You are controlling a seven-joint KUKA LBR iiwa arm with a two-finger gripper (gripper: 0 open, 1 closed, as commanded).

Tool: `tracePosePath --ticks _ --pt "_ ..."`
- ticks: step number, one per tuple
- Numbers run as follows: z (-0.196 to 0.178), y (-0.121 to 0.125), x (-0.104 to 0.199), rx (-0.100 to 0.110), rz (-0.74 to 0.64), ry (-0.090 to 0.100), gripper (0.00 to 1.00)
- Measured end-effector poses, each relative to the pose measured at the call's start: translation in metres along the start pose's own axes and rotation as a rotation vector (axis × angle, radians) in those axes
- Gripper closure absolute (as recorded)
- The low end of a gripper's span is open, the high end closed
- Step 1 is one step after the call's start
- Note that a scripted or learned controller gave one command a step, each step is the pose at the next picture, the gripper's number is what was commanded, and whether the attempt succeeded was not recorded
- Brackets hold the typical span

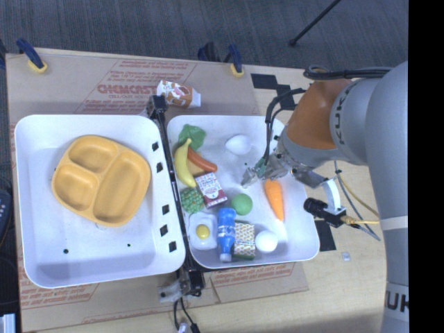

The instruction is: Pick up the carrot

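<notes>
The grey arm (378,186) comes in from the right edge of the frame, its orange band (316,120) bent over the upper right corner of the right bin (295,245). The gripper (258,173) points down and left into that bin, its tip just above and left of the carrot's (275,198) upper end. Whether the fingers are spread or closed cannot be told, since the wrist's bulk and cabling cover them. The carrot lies free on the bin floor, lengthwise, toward the bin's right side, with a green ball (241,203) just left of it.

Much of the arm's lower part is cut off at the frame's right edge. The small packets in the bin are too blurred to read.

The left bin (41,255) holds a yellow divided plate (101,179). Both bins sit on brown cardboard (125,82) over the bench, with dark carpet (173,12) across the top of the frame
</notes>
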State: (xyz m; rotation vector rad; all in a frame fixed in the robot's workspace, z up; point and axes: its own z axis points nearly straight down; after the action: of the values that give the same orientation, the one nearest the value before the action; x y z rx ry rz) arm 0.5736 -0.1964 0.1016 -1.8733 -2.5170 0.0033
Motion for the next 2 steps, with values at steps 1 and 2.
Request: tracePosePath --ticks 1,2 --pt "-0.097 -0.049 0.032 -0.002 0.114 -0.001 1.00" --pt "-0.098 -0.055 0.043 -0.001 0.487 0.000 1.00"
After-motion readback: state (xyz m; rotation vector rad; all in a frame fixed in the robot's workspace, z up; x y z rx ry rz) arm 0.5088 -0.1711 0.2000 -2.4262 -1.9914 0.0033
